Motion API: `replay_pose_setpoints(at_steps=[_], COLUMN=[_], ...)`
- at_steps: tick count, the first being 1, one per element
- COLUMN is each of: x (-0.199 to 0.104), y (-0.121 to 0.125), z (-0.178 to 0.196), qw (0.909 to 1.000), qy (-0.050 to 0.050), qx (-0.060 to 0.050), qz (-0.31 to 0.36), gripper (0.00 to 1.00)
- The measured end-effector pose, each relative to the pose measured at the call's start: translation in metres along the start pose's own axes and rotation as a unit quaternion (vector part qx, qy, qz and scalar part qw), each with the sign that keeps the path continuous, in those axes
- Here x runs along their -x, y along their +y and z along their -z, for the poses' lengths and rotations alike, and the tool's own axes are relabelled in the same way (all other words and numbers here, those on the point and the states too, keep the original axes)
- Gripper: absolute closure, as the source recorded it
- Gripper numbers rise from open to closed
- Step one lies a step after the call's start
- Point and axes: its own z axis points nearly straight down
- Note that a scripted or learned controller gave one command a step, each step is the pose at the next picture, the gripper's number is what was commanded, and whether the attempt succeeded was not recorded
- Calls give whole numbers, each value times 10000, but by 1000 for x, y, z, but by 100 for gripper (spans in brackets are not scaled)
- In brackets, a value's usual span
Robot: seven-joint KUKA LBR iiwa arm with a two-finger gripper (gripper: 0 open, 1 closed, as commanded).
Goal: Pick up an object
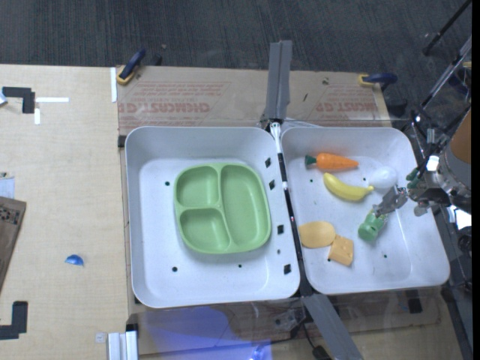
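Observation:
The right bin [420, 265] holds an orange carrot [336, 161], a yellow banana [346, 188], a white egg-like piece [381, 177], a small green toy [370, 226], a yellow-orange rounded piece [316, 235] and an orange cheese wedge [341, 250]. My gripper [388, 203] reaches in from the right, low over this bin. Its tip is just above and to the right of the green toy, touching or nearly touching the toy's top. Nothing is visibly lifted.
The left bin [150, 201] carries a green three-compartment plate [222, 207]. A grey divider bar [279, 81] runs between the bins at the back. Cardboard lies behind the bins. A small blue piece [73, 260] rests on the wooden bench at left.

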Motion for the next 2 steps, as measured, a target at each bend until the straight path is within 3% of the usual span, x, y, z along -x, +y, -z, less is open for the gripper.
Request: replay_pose_setpoints(at_steps=[1,2], x=[-12,-11], y=[29,28], z=[-101,-93], qw=[9998,9998], qy=[-3,-1], qx=[12,0], qz=[-181,-197], gripper=[0,100])
